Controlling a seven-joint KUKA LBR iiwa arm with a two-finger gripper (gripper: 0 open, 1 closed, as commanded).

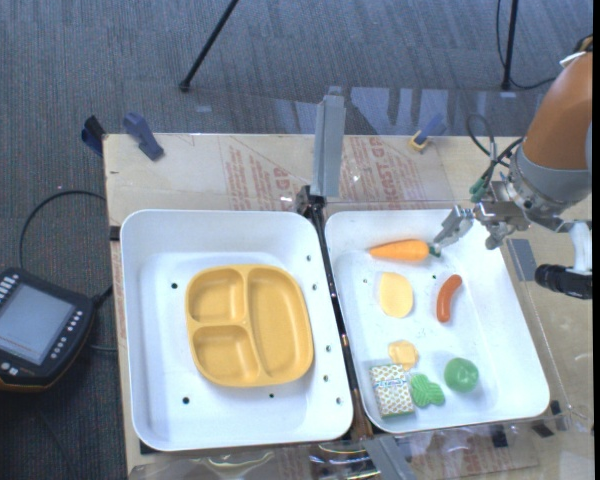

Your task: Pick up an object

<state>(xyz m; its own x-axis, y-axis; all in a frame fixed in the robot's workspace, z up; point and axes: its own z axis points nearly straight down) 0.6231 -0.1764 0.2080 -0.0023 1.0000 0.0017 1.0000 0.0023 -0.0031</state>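
**Claw poised at the carrot's leafy end**

Grey carpet surrounds my desk point(230, 158), with a teach pendant point(25, 328) lying on the floor well off to the claw's left. Going rightward, the left bin point(150, 238) carries a yellow divided plate point(248, 325), well apart from the claw. The right bin point(510, 368) holds the candidates: a toy carrot point(400, 251), a pale yellow oval piece point(395, 294), a red sausage point(447, 298), and down at the front a patterned packet point(391, 389), a small orange chunk point(403, 353) and green items point(461, 373).

From my seat, the claw point(458, 225) sits at the bin's back right, angled down to the left. I cannot tell how far apart its tips stand, and I see nothing held.

The carrot is the nearest thing: it lies just left of the claw, its long axis running left to right, green end toward the tips. I judge a short descent leftward would straddle it across its width.
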